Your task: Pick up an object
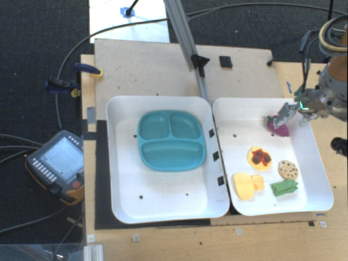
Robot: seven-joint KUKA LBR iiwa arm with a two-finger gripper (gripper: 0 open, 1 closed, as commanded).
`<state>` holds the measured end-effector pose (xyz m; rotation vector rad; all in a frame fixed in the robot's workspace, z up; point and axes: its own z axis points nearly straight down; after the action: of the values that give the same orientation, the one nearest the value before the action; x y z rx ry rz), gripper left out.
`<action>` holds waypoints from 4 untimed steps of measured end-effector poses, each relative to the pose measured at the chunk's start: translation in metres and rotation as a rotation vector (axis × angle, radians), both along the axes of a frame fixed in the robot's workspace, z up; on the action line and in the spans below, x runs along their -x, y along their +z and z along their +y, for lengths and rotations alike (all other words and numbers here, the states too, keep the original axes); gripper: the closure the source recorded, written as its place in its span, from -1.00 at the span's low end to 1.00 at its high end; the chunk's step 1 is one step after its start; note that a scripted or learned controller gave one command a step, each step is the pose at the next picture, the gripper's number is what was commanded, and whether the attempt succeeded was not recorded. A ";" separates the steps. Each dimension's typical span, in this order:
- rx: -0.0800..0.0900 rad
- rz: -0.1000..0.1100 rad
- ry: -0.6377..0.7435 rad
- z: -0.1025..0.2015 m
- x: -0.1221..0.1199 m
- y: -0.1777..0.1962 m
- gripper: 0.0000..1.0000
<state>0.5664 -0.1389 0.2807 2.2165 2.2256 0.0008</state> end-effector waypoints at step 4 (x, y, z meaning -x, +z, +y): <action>0.000 0.004 -0.003 -0.009 -0.001 -0.181 -1.00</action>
<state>0.5670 -0.1484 0.1001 2.2218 2.2246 -0.0030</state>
